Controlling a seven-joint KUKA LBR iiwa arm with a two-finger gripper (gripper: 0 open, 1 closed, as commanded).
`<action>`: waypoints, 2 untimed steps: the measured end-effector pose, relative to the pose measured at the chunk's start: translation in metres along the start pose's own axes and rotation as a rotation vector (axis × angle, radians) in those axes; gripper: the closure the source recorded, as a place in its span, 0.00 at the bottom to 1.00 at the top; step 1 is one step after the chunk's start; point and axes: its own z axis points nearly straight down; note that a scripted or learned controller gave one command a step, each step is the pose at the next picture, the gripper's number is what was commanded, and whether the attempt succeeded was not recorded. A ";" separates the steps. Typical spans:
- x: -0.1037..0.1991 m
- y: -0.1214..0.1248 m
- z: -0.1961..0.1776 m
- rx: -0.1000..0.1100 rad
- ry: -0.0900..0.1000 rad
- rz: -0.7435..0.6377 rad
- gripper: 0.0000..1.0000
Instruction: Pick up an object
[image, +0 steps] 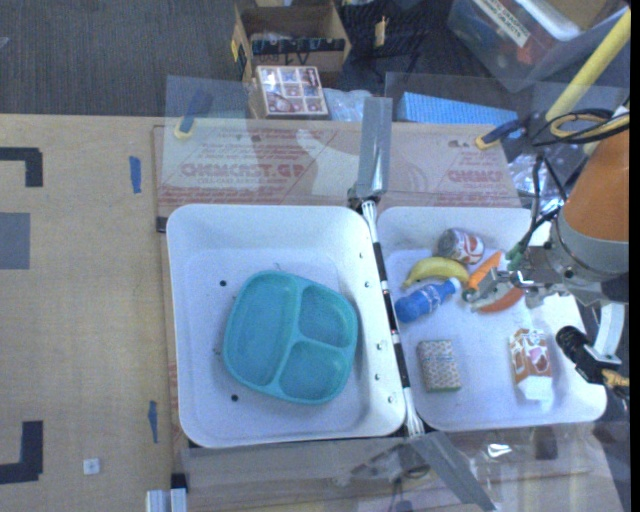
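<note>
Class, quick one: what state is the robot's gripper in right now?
Gripper: over the right white bin, at the orange carrot-shaped toy; open or shut cannot be told.

- One fixed camera looks down from above the counter (80, 300) at a slant, tilted toward the far side.
- It sits far enough back to take in both white bins whole: the left bin (190, 240) near the middle of the frame, the right bin (580, 400) toward the right edge.
- The floor beyond the counter, with a cardboard box (290, 30), fills the top strip.
- The arm (600, 200) enters from the right edge.
</note>
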 end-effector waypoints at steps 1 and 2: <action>-0.077 0.020 0.074 -0.002 -0.001 0.109 0.00; -0.081 -0.045 0.107 -0.011 0.008 0.000 0.00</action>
